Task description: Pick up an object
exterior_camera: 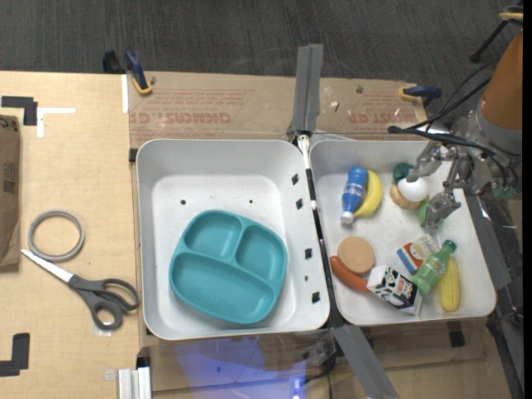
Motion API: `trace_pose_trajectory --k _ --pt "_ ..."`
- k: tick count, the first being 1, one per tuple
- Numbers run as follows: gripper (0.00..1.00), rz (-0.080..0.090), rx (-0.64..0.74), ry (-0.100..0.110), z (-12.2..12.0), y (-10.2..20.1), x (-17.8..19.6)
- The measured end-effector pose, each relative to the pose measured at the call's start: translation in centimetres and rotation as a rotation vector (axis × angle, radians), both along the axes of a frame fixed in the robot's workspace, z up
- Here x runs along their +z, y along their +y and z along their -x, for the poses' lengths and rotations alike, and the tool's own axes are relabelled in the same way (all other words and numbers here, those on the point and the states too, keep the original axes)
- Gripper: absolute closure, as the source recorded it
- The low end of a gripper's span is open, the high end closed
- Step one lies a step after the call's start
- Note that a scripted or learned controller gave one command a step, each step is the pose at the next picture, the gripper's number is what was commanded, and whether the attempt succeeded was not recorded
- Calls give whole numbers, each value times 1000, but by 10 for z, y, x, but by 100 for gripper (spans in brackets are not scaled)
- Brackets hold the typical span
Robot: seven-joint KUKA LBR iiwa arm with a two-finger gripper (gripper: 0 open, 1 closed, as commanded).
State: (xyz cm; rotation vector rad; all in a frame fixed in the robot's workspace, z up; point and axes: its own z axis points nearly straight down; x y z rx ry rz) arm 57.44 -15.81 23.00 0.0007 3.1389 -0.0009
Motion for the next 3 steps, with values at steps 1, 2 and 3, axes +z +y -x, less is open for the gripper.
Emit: trace_pose_trajectory --k 1,2,3 --pt "0 0 -35 -2 -42 6 -108" --pt "0 0 -40 -1 -59 34 -138" --pt "100 1 -37 -7 -61 34 -127"
